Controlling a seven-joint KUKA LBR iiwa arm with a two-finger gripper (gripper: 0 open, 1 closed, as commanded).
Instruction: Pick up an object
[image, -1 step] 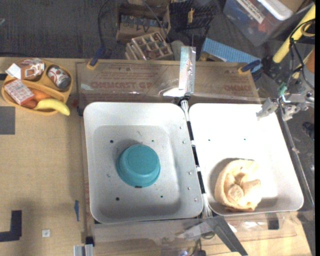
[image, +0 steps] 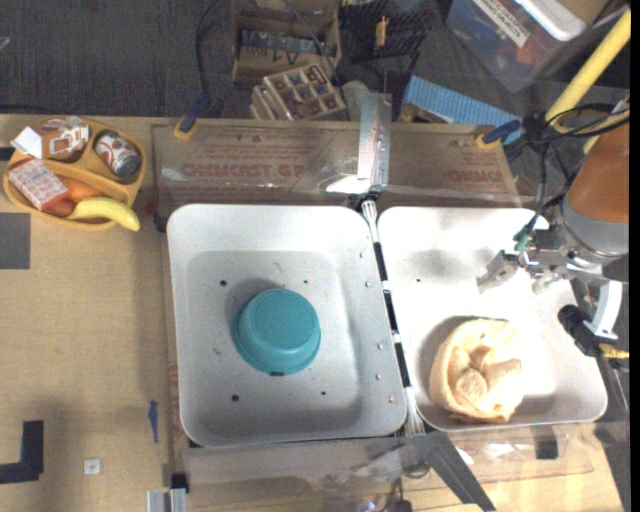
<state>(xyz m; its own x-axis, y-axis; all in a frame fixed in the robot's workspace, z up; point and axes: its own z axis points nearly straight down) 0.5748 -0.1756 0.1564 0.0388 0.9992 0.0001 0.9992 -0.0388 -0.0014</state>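
A teal bowl (image: 278, 331) lies upside down in the middle of the left white bin (image: 200, 240). A crumpled tan and yellow soft object (image: 478, 368) rests in the front part of the right white bin (image: 430, 240). My gripper (image: 520, 276) hangs over the right bin's far right area, above and to the right of the tan object and apart from it. Its two fingers (image: 492, 272) are spread open with nothing between them. The grey arm with its orange band (image: 605, 185) enters from the right.
A yellow tray (image: 30, 190) with toy food and a banana (image: 108, 211) sits on the bench at the far left. Clear plastic walls (image: 270, 160) stand behind both bins. A ridge (image: 385, 300) divides the two bins. Boxes and cables crowd the background.
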